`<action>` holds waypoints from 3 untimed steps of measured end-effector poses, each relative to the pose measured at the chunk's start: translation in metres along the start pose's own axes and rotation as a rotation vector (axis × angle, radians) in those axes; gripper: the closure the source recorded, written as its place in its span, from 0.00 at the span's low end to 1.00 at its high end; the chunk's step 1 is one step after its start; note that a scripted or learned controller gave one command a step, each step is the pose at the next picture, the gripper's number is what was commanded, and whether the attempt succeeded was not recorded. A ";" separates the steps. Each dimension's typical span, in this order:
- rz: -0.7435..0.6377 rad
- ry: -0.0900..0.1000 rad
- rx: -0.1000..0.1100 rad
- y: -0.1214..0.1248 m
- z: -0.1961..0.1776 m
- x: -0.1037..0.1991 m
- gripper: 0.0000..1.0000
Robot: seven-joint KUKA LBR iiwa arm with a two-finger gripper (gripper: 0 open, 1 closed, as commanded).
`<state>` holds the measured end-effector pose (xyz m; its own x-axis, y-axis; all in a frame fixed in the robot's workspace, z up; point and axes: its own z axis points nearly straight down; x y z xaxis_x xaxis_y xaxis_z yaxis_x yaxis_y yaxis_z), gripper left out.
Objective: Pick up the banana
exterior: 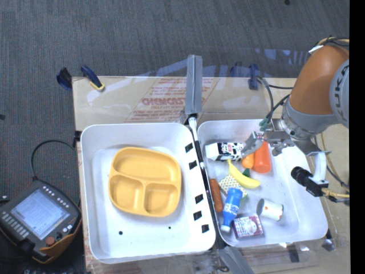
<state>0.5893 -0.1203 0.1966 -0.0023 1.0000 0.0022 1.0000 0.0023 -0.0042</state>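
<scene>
Far left, off the bench, a teach pendant (37,221) sits on the floor. Left bin (94,153) holds a yellow divided plate (145,181), nothing else of note. A divider bar (194,96) runs between the bins at the far side.

Right bin (308,210) is cluttered. Near its left wall lies a sausage (215,194), with a blue bottle (231,207) just right of it and a small pink carton (248,227) at the near edge. A cow-print carton (227,149) sits toward the far side. The banana (243,176) lies mid-bin, long axis running diagonally from far-left to near-right, resting against a patterned item under it. An orange carrot-like piece (261,157) is just beside the banana's far end, right side. A white cup (271,209) lies to the near right.

The gripper (263,137) hangs over the far part of the right bin, just far-right of the banana, above the orange piece. Claw state: cannot tell, too small and blocked. Nothing visibly held.

Judgement: the banana lies near-left of the claw, close. The orange piece and cow carton crowd the far end; the near-right end looks freer for a grasp across the short axis.
</scene>
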 end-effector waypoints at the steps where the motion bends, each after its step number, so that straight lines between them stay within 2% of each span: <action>1: -0.254 0.000 -0.002 -0.008 0.109 0.025 0.00; 2: -0.251 0.002 -0.001 -0.008 0.100 0.025 1.00; 3: -0.200 -0.001 -0.003 -0.010 0.010 0.082 1.00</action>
